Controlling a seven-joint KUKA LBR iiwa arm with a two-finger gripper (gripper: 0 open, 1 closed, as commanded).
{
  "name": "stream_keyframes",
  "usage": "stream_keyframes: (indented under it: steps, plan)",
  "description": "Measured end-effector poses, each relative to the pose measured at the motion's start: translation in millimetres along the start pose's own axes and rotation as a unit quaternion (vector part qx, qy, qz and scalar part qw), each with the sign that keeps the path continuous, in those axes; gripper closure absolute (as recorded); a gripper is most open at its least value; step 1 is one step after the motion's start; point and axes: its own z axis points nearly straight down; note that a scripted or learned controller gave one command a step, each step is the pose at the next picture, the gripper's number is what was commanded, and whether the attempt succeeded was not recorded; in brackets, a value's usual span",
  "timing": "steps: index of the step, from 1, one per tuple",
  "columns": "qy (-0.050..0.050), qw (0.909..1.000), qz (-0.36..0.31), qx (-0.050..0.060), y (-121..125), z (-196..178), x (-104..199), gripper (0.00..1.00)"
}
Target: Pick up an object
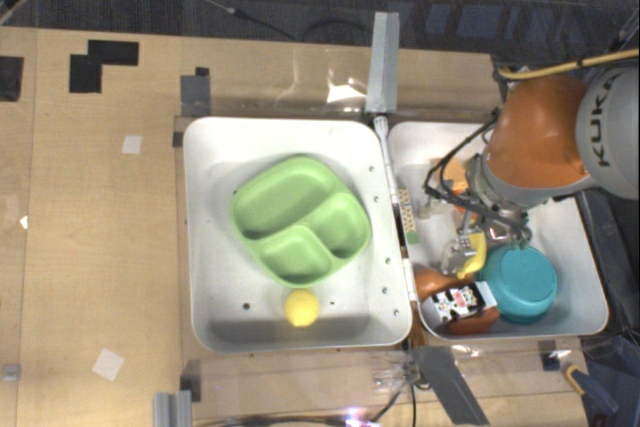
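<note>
My gripper [468, 243] reaches down into the right bin [585, 230], under the arm's orange band [535, 135]. Directly below it lies a small yellow item [475, 261], partly hidden by the wrist. A teal round cup [523, 283] sits just right of the gripper. A brown object with a black, white and red label [458, 301] lies in the bin's front left corner. Something orange [455, 177] peeks out behind the cables at the back.
The left bin [215, 165] holds a green divided plate [298, 217] and a yellow ball [302, 308] near its front wall. A metal divider post [383, 60] stands behind the two bins. Black cables loop around the wrist.
</note>
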Motion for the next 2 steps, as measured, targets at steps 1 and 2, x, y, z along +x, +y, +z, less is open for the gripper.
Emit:
stream_keyframes:
  steps: [1,2]
  plan:
    - [-0.004,0.9989,0.048,0.002,7.5,-1.5,46.5,0.0]
    - [-0.003,0.9965,0.083,0.001,-8.5,0.5,-10.6,0.0]
